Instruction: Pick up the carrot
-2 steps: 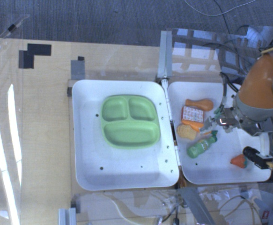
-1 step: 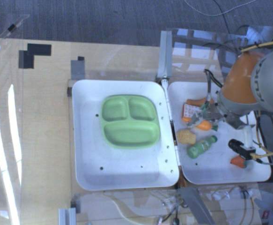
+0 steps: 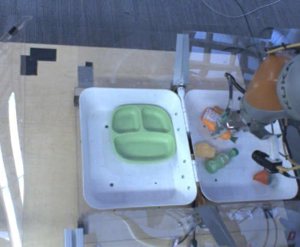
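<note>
From the camera view above the surface, the tool [image 3: 227,123] is hanging over the carrot [image 3: 224,134] near the right bin's [image 3: 242,192] far-left corner; I cannot tell its state. The carrot is looking light, stiff and smooth, best pinched mid-body. No writing is showing legibly.

Gripper [image 3: 227,123] over carrot [image 3: 223,134]
</note>
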`<state>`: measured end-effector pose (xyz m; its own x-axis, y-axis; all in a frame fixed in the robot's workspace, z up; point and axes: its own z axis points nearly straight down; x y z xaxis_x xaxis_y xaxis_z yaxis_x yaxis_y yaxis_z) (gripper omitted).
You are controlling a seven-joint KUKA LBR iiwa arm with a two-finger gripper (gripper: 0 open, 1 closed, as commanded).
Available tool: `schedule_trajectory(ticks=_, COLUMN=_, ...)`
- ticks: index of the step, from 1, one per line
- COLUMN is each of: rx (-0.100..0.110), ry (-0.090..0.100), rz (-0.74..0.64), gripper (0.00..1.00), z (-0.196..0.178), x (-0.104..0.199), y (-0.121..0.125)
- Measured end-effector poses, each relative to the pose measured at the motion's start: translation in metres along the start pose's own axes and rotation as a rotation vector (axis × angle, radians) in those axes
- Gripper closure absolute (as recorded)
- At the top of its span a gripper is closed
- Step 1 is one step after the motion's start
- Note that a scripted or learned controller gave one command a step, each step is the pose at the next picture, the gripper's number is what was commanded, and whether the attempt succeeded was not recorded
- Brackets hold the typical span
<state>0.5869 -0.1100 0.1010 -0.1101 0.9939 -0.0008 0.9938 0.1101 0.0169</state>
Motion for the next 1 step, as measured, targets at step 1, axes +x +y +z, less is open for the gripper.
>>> schedule_trajectory(ticks=1, rx=0.008, ry=0.000, rz=-0.169, gripper=1.00, z=-0.1019, x=0.0379, y=0.0544)
